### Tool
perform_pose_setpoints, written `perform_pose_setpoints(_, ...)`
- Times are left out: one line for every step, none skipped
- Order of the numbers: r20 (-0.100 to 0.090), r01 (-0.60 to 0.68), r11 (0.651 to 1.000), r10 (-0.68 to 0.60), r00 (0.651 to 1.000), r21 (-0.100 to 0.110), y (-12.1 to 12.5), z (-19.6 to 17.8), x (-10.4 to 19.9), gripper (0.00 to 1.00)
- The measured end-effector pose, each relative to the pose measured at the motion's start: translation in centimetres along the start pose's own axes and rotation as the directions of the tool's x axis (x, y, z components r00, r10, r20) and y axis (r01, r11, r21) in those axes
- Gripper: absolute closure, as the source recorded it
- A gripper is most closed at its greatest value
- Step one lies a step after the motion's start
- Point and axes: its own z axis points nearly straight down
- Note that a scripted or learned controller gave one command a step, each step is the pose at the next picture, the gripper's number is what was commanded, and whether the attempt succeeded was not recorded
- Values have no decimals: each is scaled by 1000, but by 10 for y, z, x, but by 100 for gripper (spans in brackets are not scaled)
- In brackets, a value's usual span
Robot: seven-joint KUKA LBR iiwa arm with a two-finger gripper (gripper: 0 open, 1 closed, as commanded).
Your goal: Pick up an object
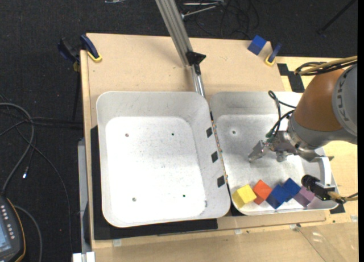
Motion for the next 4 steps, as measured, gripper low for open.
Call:
perform_pose_setpoints(2,4,1000,-4,1000,-8,31,-59,-13,0)
perform_pose_setpoints(0,0,1000,0,1000,0,-30,0,7,0)
perform_pose_setpoints(-1,1,1000,-1,1000,-2,-27,-3,6,0)
perform_pose_setpoints(0,0,1000,0,1000,-5,-27,-13,6,100)
